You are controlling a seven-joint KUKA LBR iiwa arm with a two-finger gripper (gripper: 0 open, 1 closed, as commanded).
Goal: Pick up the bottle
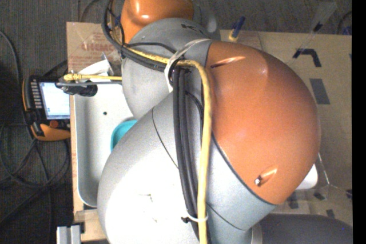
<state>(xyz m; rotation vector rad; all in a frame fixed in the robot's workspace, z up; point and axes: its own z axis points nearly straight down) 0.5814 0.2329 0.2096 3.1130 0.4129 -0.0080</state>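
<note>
The grey and orange arm (229, 123) looms close to the camera and covers most of the bench. At the left, part of a white bin (88, 140) shows. A teal object (121, 133) peeks out from behind the arm inside that bin; what it is I cannot tell. The bottle and the arm's fingers are hidden behind the arm's body.
A yellow cable (203, 140) and black cables run along the arm. A handheld pendant with a lit screen (48, 106) lies on the floor left of the bench. Cardboard (86, 43) sits at the bin's far end. A second white bin's corner (309, 180) shows at right.
</note>
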